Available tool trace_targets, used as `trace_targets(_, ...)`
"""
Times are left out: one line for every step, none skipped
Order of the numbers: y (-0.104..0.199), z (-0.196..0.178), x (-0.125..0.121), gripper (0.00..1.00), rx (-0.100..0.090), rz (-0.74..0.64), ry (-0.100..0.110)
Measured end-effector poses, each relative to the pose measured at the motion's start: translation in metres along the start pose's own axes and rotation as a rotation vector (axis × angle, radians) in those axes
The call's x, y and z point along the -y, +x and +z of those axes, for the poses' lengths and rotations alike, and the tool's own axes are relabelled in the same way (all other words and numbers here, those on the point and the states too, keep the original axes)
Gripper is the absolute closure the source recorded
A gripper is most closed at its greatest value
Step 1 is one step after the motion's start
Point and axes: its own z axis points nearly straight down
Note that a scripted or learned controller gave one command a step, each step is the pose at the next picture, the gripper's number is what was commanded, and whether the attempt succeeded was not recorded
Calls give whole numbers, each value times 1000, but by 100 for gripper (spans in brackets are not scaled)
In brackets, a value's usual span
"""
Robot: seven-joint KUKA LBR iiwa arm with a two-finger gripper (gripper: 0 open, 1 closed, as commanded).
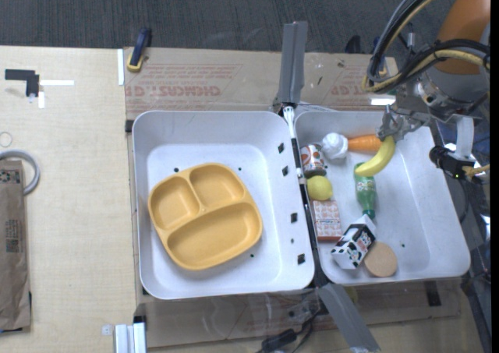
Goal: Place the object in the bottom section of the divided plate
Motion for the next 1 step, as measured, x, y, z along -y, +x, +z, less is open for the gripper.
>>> trace_targets(30, 119, 96, 100, -2, -90, 0)
